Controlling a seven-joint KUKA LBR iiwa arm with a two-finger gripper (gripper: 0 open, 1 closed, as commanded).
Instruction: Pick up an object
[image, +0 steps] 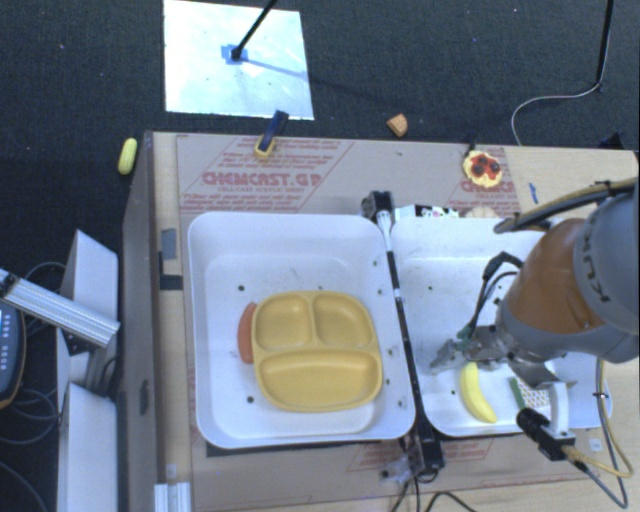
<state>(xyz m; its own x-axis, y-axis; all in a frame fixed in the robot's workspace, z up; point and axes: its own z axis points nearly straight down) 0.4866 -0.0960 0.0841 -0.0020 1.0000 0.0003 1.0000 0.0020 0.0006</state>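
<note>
Banana (477, 392) is lying in the right bin (440, 290), near its front edge, with the gripper (462, 350) hanging just above the fruit's upper end. Whether the claw is wide or narrow, I cannot tell, since the arm is blocking it. Risk is coming from the curved, smooth skin: off-centre contact is likely rolling it toward the bin's front wall. The yellow tray (316, 350) and orange piece (245, 333) are sitting in the left bin (230, 250)
</note>
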